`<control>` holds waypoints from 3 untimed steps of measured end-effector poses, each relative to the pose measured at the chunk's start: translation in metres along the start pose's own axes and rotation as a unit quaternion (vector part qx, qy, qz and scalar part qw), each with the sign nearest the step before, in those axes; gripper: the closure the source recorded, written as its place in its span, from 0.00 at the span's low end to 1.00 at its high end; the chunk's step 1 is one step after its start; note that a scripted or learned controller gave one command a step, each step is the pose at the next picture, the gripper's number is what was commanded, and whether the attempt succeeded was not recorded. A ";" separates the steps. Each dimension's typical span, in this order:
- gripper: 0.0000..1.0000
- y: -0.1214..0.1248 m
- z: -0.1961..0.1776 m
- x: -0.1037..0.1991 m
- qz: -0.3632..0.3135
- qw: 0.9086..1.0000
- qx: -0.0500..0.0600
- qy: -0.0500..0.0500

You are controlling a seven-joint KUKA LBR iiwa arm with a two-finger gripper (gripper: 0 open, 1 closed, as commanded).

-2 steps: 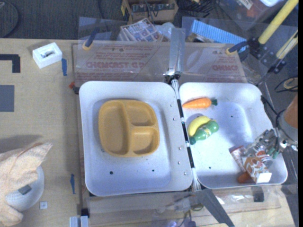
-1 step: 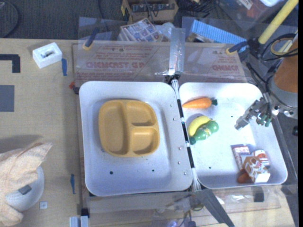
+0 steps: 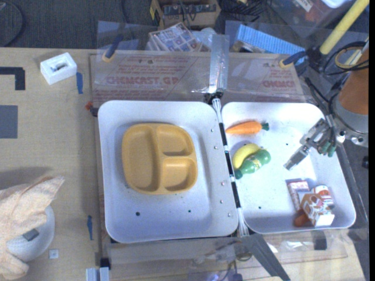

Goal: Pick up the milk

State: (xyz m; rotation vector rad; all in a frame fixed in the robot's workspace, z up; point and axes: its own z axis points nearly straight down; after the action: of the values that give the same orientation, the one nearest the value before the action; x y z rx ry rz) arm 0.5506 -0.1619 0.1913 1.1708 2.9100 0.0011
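The milk carton (image 3: pixel 318 207), white with red-orange print, lies on its side in the near right corner of the right bin (image 3: pixel 275 212). My gripper (image 3: pixel 309 155) hangs over the same bin's right middle, up and slightly left of the carton and apart from it. Its fingers look open, and nothing is between them.
An orange carrot (image 3: pixel 244 128), a yellow banana (image 3: pixel 245 153) and a green vegetable (image 3: pixel 255 162) lie at the right bin's left side. A small red-and-white box (image 3: pixel 298 187) and a small red item (image 3: pixel 300 219) touch the carton. A yellow divided plate (image 3: pixel 159 157) sits in the left bin (image 3: pixel 164 221).
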 end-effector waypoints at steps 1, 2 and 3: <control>0.00 -0.068 0.104 0.015 -0.059 0.998 -0.001 -0.002; 1.00 -0.067 0.092 0.013 -0.058 0.998 -0.003 -0.004; 1.00 -0.028 0.008 0.060 -0.260 0.966 -0.001 -0.001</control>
State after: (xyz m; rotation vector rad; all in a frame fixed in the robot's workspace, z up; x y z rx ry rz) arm 0.4883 -0.1409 0.1826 0.3738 3.1126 0.0007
